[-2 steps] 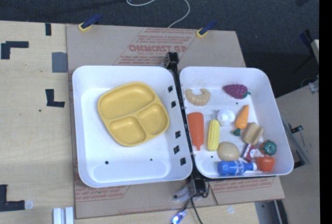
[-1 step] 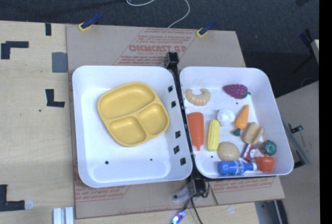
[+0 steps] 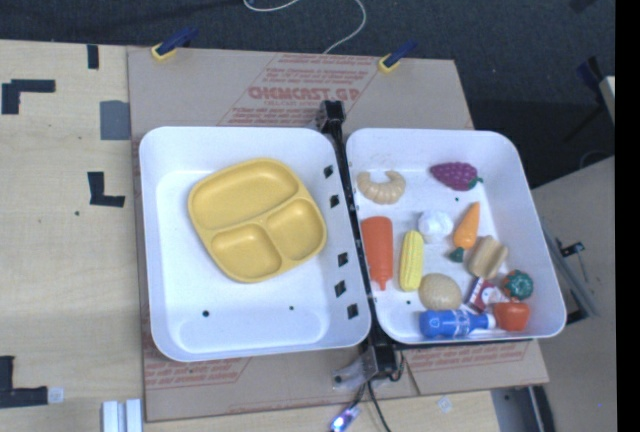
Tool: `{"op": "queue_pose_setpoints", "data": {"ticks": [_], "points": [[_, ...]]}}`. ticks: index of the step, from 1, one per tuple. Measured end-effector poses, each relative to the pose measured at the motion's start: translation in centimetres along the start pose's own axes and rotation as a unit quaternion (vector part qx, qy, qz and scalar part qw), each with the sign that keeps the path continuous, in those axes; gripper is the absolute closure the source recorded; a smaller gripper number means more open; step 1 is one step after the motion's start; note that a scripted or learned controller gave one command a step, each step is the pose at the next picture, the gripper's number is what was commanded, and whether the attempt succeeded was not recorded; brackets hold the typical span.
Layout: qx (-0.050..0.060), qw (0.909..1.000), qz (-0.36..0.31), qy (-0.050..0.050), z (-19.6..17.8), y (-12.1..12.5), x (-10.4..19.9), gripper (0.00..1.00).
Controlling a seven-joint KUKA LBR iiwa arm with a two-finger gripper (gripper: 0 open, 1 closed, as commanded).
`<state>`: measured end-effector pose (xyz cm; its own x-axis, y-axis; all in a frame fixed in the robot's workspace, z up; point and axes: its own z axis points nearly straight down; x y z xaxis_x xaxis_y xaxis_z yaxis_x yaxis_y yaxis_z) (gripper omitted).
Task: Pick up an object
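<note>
Bins: two, left (image 3: 160,250) and right (image 3: 520,180)
Tray (image 3: 257,218): one, in the left bin
Toy foods: about ten, in the right bin
Clamps: two, beyond the bins (image 3: 174,42) (image 3: 397,55)

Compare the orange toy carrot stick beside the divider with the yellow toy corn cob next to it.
The orange toy carrot stick is longer and smooth; the yellow toy corn cob is shorter, with a ribbed look. The carrot stick lies nearer the bins' divider, the corn cob further right. Both lie flat, roughly parallel, in the right white bin.
</note>
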<state>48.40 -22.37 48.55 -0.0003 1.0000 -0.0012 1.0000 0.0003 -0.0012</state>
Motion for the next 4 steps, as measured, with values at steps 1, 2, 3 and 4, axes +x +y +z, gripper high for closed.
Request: {"op": "queue_pose_setpoints", "data": {"ticks": [1,2,3,4], "points": [[0.001,1.0,0.0,0.0,3.5,0.0,0.0,1.0],[-0.005,1.0,-0.001,-0.002,-4.1,0.0,0.0,1.0],[0.0,1.0,0.0,0.0,-1.5,0.0,0.0,1.0],[0.001,1.0,0.0,0.0,0.9,0.0,0.0,1.0]]}}
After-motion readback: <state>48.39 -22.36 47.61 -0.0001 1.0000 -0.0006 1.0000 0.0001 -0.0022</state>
